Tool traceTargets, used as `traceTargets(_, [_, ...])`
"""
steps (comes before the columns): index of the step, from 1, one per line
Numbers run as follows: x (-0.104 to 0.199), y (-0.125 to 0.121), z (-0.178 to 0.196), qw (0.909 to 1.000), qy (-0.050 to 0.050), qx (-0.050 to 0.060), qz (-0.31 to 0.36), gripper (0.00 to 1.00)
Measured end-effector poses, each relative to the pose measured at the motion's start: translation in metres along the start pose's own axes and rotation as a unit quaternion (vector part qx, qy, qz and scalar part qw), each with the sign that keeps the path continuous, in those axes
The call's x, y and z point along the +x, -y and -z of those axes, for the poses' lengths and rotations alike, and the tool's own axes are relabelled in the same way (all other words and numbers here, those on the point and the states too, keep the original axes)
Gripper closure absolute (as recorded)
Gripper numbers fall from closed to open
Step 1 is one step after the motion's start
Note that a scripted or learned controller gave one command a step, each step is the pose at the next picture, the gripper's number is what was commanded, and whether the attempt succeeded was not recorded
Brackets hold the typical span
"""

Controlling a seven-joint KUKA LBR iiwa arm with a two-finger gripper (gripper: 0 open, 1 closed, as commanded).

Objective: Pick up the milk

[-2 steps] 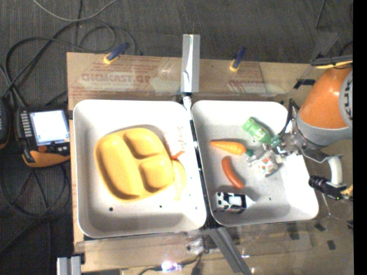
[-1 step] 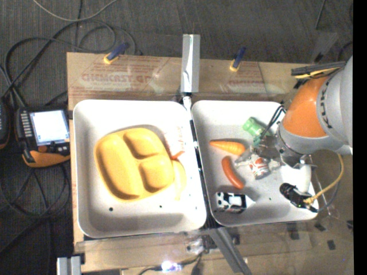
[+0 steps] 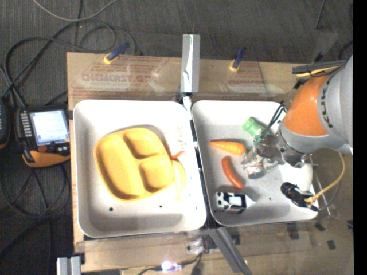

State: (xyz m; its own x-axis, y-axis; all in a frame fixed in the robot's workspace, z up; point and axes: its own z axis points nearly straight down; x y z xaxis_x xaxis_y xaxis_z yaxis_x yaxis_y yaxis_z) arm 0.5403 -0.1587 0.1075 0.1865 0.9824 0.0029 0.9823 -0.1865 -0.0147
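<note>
Milk (image 3: 230,201) at right bin (image 3: 200,153) front; sausage (image 3: 232,172), carrot (image 3: 228,147) behind it; gripper (image 3: 256,160) beside them, jaws unclear; yellow tray (image 3: 136,164) in left bin (image 3: 83,153).

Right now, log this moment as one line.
gripper: over right bin, beside carrot | milk: lying at front wall, untouched

Faint, mirrored red lettering on the cardboard sheet (image 3: 132,78) behind the bins, not legible.
</note>
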Motion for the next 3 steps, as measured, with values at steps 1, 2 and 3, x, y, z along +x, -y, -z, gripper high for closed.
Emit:
traceTargets(1, [0.065, -0.048, 0.130, 0.9999, 0.004, -0.004, 0.013, 1.00])
traceTargets(2, [0.106, 0.007, 0.098, 0.9999, 0.003, -0.003, 0.012, 1.00])
traceTargets(3, [0.163, 0.032, 0.071, 0.9979, 0.003, -0.003, -0.065, 1.00])
